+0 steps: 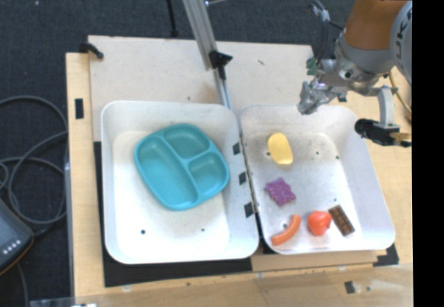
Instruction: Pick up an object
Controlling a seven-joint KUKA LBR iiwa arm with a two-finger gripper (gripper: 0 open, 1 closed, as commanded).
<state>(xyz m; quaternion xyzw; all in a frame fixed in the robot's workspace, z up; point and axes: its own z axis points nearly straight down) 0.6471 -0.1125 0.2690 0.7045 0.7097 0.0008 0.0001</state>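
Two white bins are seen side by side on the counter. In the left bin a teal divided plate is laid. In the right bin a yellow piece is set near the far end, a purple piece at the middle, and an orange carrot, a red tomato and a brown bar along the near wall. The tool is held above the right bin's far rim, apart from every piece.
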